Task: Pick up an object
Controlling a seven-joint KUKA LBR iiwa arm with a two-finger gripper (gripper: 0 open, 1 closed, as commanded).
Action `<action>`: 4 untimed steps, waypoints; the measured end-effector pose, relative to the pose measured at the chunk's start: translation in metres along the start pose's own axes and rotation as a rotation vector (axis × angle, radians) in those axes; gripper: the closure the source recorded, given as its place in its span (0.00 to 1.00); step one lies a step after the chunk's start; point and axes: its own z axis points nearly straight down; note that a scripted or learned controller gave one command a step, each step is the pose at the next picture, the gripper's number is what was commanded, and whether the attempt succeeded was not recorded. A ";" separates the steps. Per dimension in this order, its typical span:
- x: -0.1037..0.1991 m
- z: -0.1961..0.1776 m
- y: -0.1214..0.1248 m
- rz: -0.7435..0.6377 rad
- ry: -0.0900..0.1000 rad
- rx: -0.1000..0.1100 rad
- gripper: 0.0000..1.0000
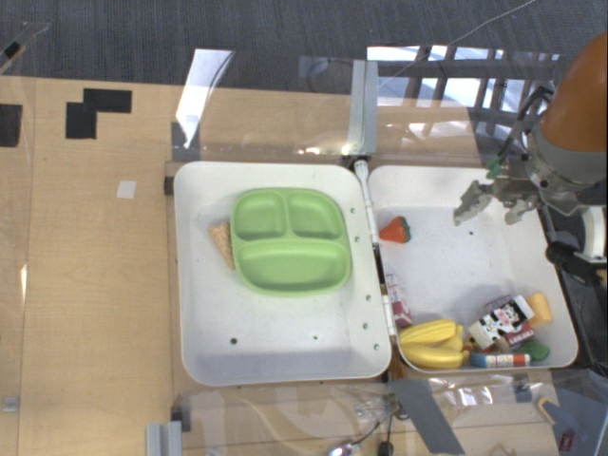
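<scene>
My gripper (494,205) hangs over the far right part of the right bin (446,274), its two fingers spread apart with nothing between them. A red strawberry toy (394,229) lies at the bin's left side, well left of the gripper. In the near corner sit a yellow banana (432,342), a small printed box (503,321), a marker-like stick (501,359) and a small orange piece (540,306). A small pink packet (399,309) rests against the left wall.
The left bin (275,350) holds a green divided plate (289,239) with a tan waffle-like piece (222,243) at its left edge. A metal divider (375,255) separates the bins. Metal framing stands behind the right bin.
</scene>
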 end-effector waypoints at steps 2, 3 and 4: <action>-0.029 0.111 0.092 -0.029 -0.003 -0.006 1.00; -0.064 0.140 0.081 -0.087 -0.001 -0.003 1.00; -0.063 0.128 0.084 -0.091 -0.003 -0.009 1.00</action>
